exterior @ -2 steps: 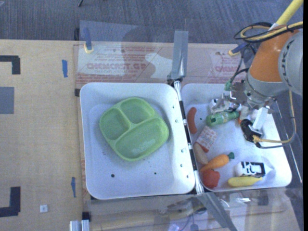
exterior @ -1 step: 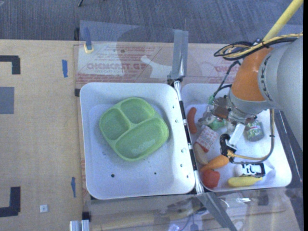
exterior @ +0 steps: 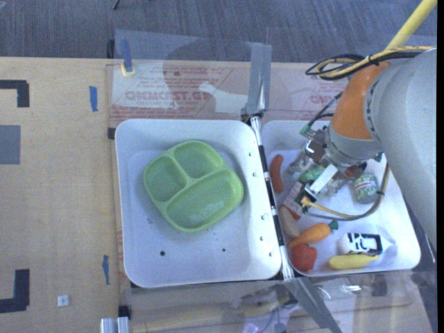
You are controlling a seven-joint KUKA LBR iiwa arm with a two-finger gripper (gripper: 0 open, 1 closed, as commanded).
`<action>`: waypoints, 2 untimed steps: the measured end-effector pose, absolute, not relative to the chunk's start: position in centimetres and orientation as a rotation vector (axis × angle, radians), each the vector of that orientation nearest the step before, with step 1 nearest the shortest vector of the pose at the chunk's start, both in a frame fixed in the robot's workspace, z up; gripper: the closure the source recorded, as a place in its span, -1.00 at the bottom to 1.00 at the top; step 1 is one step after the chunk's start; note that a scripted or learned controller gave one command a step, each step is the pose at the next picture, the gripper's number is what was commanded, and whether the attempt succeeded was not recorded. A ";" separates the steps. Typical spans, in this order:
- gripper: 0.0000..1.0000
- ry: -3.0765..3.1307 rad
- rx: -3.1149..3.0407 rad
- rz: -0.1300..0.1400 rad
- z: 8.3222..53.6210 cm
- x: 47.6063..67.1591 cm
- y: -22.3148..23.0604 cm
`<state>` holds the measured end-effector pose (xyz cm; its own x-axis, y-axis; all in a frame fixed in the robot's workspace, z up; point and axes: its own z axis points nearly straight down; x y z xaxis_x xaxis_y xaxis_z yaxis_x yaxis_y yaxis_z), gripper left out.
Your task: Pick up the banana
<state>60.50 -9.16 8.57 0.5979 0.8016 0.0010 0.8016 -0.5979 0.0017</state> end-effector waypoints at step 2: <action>-1.00 1.129 2.932 -0.002 18.5 63.5 -7.6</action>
